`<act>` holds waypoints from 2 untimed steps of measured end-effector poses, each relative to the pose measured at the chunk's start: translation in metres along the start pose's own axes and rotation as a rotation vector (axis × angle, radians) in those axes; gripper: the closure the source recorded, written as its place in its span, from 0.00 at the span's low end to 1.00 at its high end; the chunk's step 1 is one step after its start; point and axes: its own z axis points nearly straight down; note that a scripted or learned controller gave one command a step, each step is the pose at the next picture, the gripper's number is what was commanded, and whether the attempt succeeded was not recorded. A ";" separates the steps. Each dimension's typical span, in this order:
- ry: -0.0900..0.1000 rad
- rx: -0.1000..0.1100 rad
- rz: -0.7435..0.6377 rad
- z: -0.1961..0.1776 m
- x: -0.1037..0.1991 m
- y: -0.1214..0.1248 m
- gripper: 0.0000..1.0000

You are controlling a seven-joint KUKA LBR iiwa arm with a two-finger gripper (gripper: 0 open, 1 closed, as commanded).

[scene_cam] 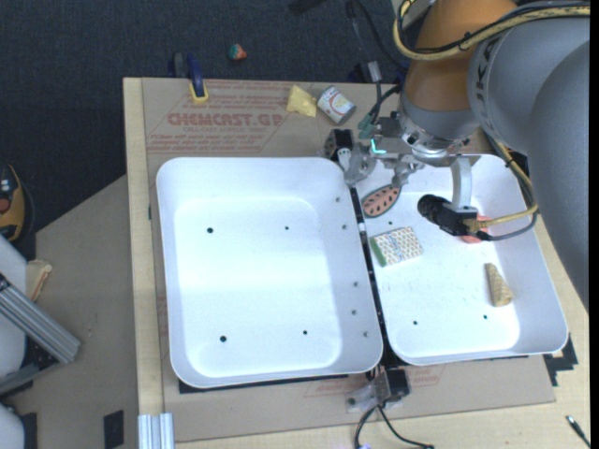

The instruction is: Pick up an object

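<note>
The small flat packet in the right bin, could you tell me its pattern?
White with green dots, the packet in the camera view.

A flat reddish oval piece (381, 199) with pale speckles lies tilted in the right bin (449, 340), near its upper left corner. Just below it lies a green-and-white patterned packet (396, 245). A tan cone-shaped piece (498, 283) lies well apart, toward the right wall.

We see two bins: the left bin (187, 251) and right bin (524, 325), whose packet (396, 245) lies at ten o'clock from the cone (498, 283).
</note>
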 end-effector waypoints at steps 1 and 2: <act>0.003 -0.004 -0.008 0.006 0.092 0.028 0.00; 0.000 -0.005 -0.002 -0.005 0.086 0.028 1.00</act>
